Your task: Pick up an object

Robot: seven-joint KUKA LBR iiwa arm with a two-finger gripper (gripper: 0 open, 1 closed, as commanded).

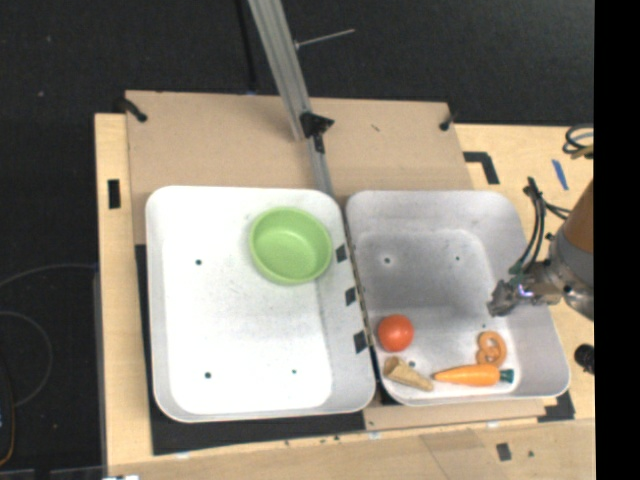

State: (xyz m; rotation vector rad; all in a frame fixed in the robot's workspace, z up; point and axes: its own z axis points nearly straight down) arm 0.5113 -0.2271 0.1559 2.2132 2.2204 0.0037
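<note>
In the right bin (430,218) lie a red tomato (396,332), a tan wedge-shaped piece (408,374), an orange carrot (468,375) and a small brown pretzel (490,346), all near the front edge. A green bowl (291,245) rests in the left bin (200,308) near its back right corner. My gripper (512,295) hangs over the right bin's right side, above and just behind the pretzel, with nothing visibly between its fingers.
A grey metal pole (285,58) slants up from the back between the bins. The bins sit on a brown board (230,138) on the wooden bench. Cables (540,223) hang by the arm at right.
</note>
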